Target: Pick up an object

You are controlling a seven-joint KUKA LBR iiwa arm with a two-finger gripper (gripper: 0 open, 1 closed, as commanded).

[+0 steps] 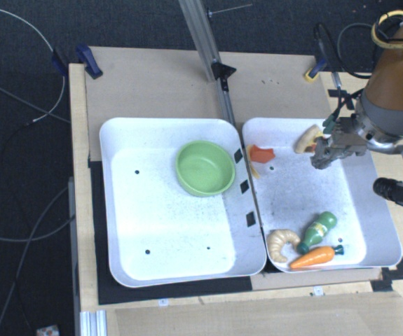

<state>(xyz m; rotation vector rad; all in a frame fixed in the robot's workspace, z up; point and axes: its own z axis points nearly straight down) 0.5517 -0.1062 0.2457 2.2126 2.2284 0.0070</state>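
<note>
- dark carpet [33,152] surrounds a pale wooden bench [152,82], with thin cables trailing across the floor on the left side.
- blue clamps sit at the bench's far corners, one at the left [87,60] and one at the right [316,68].
- arm [396,68] enters from the right, grey with an orange band, its wrist over the far part of the right bin.
- left bin [152,257] lies on the bench, white and shallow, touching the right bin [369,208] along the middle.
- metal rail [195,19] runs from the top edge down to the gap between the bins.
- green bowl [205,167] stands upright in the left bin, near its far right part.
- gripper [322,161] hangs low over the far part of the right bin; whether its jaws are released or clenched cannot be told from this angle, and nothing shows between them.
- pale yellowish object [306,141] lies just beside the gripper, on its left, near the bin's far wall.
- small orange-red piece [261,153] lies at the right bin's far left, near the wall.
- green toy [318,229], a bottle-like shape, lies tilted in the near part of the right bin.
- carrot [315,256] lies just in front of the green toy, near the bin's near wall.
- beige curled toy [283,242] lies just left of the carrot and green toy.
</note>
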